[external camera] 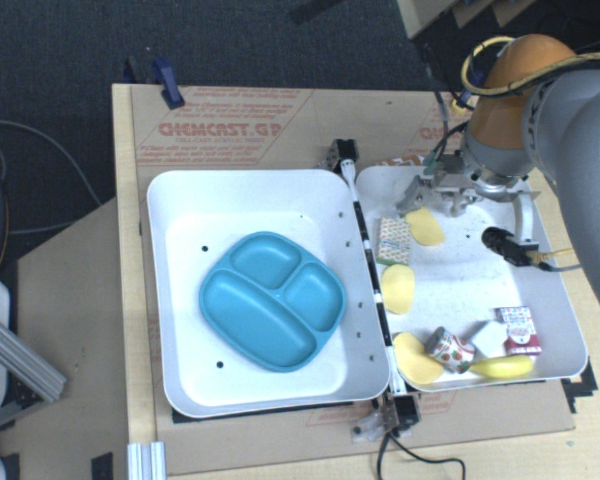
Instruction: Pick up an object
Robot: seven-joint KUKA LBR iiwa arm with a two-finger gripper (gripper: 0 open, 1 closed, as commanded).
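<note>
Wooden bench [230, 133]: blue tray [271, 300] in left bin [170, 268]; fingers [435, 190], state unclear, above yellow piece [426, 229].

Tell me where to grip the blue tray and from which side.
Grip the blue tray on its raised outer rim at the corner nearest the right bin, coming down from above. It lies flat and wide, so only the rim gives the claw something thin to close on, I'd judge.

Grey arm [570, 118] enters from right, orange band up top, wrist bent downward; gripper [442, 190] low.
</note>
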